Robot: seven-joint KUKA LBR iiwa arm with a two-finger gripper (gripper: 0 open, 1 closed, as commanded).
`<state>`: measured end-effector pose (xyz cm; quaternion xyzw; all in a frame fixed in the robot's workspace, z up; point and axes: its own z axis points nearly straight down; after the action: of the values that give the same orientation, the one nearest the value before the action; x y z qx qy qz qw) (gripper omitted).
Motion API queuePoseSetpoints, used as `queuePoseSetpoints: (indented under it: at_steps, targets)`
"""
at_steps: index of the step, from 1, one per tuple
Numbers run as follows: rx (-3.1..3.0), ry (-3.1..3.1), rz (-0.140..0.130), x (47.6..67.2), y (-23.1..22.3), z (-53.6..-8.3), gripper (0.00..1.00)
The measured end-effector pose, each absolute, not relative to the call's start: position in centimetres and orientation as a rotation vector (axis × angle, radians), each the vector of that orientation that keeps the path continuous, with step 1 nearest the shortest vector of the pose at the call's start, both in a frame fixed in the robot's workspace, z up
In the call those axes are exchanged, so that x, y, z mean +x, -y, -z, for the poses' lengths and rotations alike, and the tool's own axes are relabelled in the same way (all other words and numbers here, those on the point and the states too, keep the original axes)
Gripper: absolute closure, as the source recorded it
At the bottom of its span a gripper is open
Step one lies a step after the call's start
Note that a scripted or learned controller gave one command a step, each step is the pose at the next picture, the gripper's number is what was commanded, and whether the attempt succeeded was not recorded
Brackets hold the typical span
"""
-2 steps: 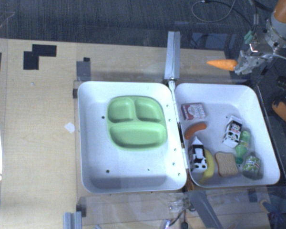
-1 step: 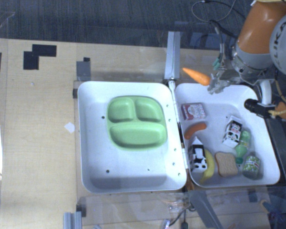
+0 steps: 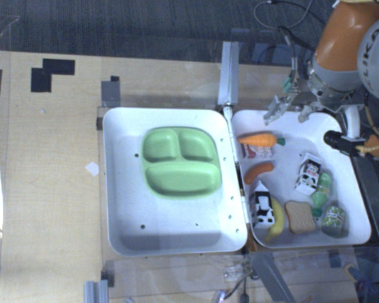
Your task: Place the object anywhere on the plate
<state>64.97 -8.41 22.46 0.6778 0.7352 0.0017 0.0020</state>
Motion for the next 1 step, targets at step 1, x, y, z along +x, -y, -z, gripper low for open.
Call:
queuePoseSetpoints:
  at_steps: [1]
  targets:
    - [2.238,-2.201,-0.006,66.95,-2.64,-18.55,0.0]
